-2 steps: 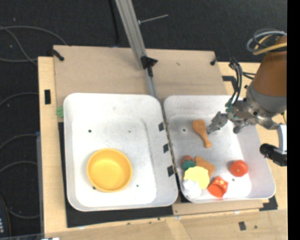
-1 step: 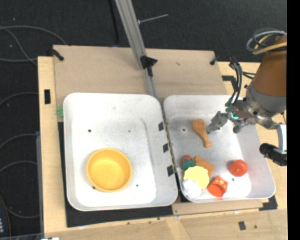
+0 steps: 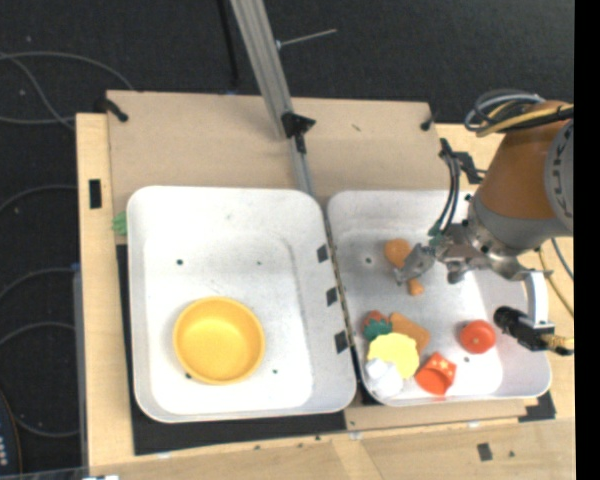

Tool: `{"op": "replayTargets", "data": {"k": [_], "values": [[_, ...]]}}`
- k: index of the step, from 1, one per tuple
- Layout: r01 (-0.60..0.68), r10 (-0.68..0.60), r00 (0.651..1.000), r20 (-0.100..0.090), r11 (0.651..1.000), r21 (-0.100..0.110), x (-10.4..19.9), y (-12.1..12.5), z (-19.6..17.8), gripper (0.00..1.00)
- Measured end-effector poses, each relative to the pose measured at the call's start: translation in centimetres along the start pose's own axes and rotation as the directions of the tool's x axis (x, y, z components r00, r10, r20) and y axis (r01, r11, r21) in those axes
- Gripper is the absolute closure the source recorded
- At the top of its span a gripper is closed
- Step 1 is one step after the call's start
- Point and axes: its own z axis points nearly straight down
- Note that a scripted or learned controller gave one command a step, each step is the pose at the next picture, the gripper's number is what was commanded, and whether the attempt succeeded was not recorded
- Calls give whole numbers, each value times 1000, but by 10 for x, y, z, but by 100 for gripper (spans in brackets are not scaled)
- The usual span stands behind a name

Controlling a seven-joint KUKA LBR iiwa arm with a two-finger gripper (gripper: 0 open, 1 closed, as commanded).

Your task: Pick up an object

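My gripper (image 3: 418,265) hangs over the upper middle of the right bin (image 3: 510,383), reaching in from the right under the orange-banded wrist (image 3: 520,183). An orange lump (image 3: 396,251) lies just to its upper left, touching or nearly touching it. Just below the gripper sits a small orange-brown piece (image 3: 416,288). Nothing can be made out held in the gripper.
The right bin's front holds a red ball (image 3: 477,336), a red cup (image 3: 436,374), a yellow object (image 3: 393,351), a white one (image 3: 383,375), a green piece (image 3: 377,325) and an orange piece (image 3: 410,326). A yellow bowl (image 3: 218,340) sits in the left bin (image 3: 230,228). A metal pole (image 3: 265,58) rises behind.
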Motion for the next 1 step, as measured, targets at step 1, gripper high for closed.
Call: {"op": "replayTargets", "data": {"k": [1], "values": [[-1, 1, 1000, 0, 1000, 1, 1, 2, 59, 0]]}}
